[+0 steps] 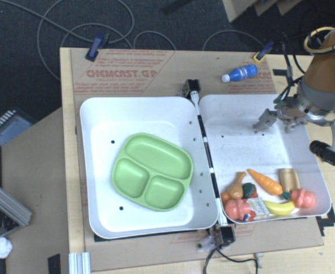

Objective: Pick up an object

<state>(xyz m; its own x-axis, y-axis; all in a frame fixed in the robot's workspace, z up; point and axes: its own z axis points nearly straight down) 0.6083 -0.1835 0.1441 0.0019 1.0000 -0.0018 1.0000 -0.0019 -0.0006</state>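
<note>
Toy foods lie bunched in the near corner of the right bin (304, 153): an orange carrot (264, 181), a yellow banana (281, 208), a tan cylinder (289, 178), a pink piece (303, 198), a tan pear-shaped piece (236, 184) and a reddish fruit (238, 209). My gripper (278, 122) hangs over the far part of that bin, well apart from the pile. It is open, with nothing between its fingers (264, 121).
A green divided plate (152, 171) rests in the left bin (93, 124). A blue and white bottle (240, 73) lies on the bench behind the right bin. Blue clamps (96, 46) sit at the bench's far edge. Cables trail on the floor beyond.
</note>
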